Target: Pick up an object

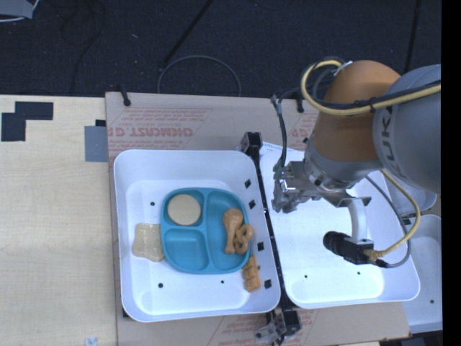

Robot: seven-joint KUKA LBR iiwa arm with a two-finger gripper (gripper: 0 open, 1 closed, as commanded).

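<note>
A blue divided tray (189, 252) lies in the left bin (137, 171). A round beige cookie (184, 209) sits in its upper left compartment, and a brown pretzel-shaped piece (236, 231) lies in its right compartment. A pale beige chunk (148, 241) rests on the bin floor, touching the tray's left edge. A small orange-brown piece (251, 274) lies by the tray's lower right corner. My gripper (283, 195) hangs over the left side of the right bin (338, 290), close to the divider and apart from every object.
The grey and orange arm (360, 128) covers the upper part of the right bin. A black cylinder with a yellow cable (347, 247) hangs above that bin's floor. Black clamps (252, 144) sit on the ridge between the bins. A cardboard sheet (180, 125) lies under both bins.
</note>
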